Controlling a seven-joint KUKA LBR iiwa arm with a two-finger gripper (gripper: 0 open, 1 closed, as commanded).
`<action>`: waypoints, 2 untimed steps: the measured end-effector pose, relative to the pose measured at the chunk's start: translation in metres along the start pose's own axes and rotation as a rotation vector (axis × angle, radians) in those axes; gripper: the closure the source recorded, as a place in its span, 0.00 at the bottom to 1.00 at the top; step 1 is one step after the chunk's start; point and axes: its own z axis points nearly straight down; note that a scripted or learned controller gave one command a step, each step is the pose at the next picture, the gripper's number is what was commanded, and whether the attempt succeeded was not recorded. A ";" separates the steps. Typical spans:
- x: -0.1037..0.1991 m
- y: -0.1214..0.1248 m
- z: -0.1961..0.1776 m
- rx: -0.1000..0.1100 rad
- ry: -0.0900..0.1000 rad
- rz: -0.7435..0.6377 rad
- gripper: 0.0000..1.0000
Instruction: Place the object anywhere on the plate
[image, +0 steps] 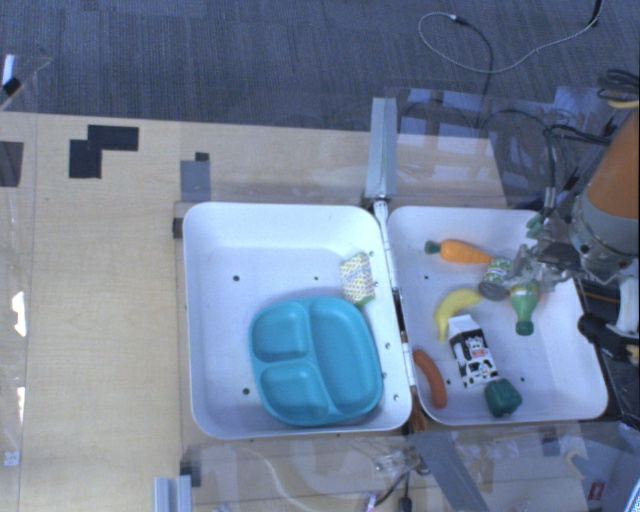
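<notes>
The gripper (515, 268) sits low in the right bin (580, 395), at its upper right, directly over a green bottle (524, 305) whose cap end points toward the bin's near wall. Whether the jaws are closed on the bottle or merely beside it cannot be told; the hardware hides the contact area. The plate (315, 362), blue with three compartments, rests in the left bin (215, 300), well apart from the gripper. Risk one: a grasp on the tapered neck is likely to slip once the arm lifts. Risk two: the banana (455, 308) and carrot (463, 252) lie near and may be nudged or caught. Risk three: the transfer must clear the divider between bins and the crumpled wrapper (357, 278) just beside the plate's far corner; a low carry may knock the bottle loose.
</notes>
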 end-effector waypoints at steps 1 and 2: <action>0.088 -0.003 -0.053 -0.001 0.002 -0.020 1.00; 0.154 0.018 0.021 0.003 0.002 0.023 1.00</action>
